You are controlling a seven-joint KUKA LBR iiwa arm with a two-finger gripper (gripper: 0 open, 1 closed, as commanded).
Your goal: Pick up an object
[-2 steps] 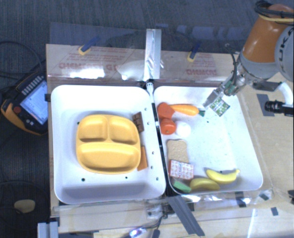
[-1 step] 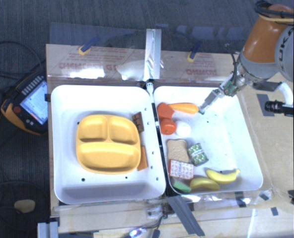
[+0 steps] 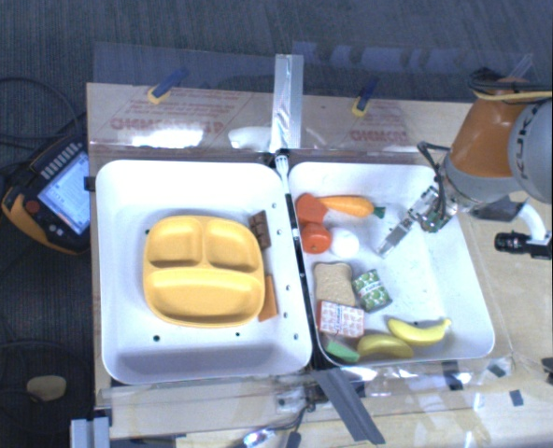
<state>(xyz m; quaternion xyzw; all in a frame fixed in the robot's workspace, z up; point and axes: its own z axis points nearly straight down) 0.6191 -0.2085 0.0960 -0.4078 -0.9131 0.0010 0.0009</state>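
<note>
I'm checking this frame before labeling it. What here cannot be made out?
- Gripper, camera view: too small and blurred to tell how the jaws stand.
- Brown pieces in the left bin: partly under the yellow tray, so their shape is unclear.
- Green item by the bananas: partly hidden against the right bin's wall.
- Small packets' print: too small to read.

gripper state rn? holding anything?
Gripper: over the right bin, nothing visibly held; open or shut cannot be told.
</note>
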